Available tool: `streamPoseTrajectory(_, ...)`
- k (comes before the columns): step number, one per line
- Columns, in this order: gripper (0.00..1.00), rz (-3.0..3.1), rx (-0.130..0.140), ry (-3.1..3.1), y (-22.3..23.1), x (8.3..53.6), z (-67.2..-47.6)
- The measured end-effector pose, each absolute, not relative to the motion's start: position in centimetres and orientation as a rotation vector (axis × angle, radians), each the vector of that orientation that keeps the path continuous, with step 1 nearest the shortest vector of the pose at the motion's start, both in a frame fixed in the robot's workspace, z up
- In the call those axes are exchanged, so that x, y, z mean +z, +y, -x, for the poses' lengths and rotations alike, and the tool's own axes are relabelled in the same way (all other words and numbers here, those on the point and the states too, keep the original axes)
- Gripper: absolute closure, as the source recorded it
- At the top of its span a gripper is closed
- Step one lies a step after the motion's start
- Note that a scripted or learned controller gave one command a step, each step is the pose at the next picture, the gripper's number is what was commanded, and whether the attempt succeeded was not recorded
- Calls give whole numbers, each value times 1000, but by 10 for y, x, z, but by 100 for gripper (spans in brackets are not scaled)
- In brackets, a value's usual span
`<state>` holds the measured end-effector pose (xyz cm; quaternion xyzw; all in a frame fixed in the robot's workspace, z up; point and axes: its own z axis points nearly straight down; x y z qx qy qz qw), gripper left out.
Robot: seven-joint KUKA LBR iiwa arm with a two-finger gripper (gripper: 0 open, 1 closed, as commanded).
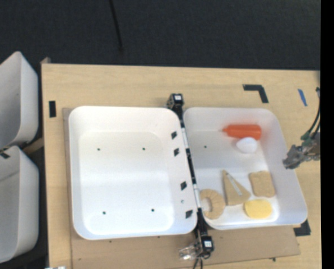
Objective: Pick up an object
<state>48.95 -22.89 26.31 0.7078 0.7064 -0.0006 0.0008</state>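
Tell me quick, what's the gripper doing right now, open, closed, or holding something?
Gripper: at the right edge of the right bin, nothing seen held; open or closed cannot be told.

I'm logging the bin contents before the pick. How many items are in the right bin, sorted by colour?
Orange: 1, the orange item
White: 1, the white round item
Tan: 3, the ring, the wedge, the rectangular piece
Yellow: 1, the yellow disc
Total: 6

Two white bins [125, 116], toy foods in right bin [279, 128], hand [299, 154] at its edge
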Motion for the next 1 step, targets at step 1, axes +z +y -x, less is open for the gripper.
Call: streamPoseTrajectory(1, 100, -2217, -1, 2223, -214, 261, -490)
